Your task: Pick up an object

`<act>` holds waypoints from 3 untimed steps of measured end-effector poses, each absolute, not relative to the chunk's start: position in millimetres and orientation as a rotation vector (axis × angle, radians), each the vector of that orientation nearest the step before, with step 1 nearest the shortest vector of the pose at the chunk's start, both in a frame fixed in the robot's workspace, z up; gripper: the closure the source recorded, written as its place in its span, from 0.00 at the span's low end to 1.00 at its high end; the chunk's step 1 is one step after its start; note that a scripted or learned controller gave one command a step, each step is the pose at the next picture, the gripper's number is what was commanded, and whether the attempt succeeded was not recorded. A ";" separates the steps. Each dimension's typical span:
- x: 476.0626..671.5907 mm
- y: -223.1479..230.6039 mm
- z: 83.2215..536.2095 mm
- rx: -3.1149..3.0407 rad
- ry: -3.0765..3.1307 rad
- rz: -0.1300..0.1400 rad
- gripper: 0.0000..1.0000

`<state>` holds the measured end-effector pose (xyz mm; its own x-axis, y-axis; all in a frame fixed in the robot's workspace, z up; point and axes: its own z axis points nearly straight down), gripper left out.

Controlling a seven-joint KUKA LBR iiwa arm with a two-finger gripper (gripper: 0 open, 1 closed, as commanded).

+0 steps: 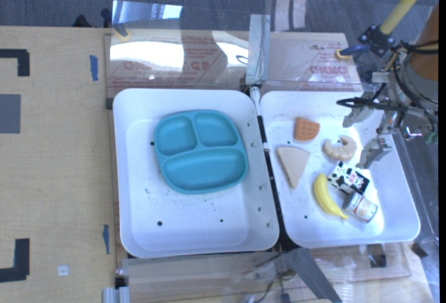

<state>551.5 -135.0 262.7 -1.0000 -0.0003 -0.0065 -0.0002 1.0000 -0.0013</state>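
The gripper (pixel 373 134) hangs over the right bin (pixel 404 225) near its far right edge, its two fingers spread apart with nothing between them. Beneath it and just beside, a pale curled croissant-like piece (pixel 340 148) lies on the bin floor. Toward the far edge sits an orange waffle-textured biscuit (pixel 306 129); a cream wedge (pixel 293 164) lies near the left wall. A yellow banana (pixel 326 197) curves toward the near edge, touching a black-and-white carton (pixel 348 179) and a small bottle (pixel 363 210). The left bin (pixel 132 225) bears a blue divided plate (pixel 201 151).
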 end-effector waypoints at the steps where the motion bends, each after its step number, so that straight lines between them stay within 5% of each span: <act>1: 589.4 -129.8 99.3 0.324 3.112 -0.001 0.00; 2: 590.6 -128.6 109.0 0.321 3.108 -0.003 1.00; 3: 617.3 -63.5 188.7 0.765 3.034 0.005 1.00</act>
<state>617.3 -63.5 188.7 -0.8803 0.4743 -0.0113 0.4743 0.8803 0.0062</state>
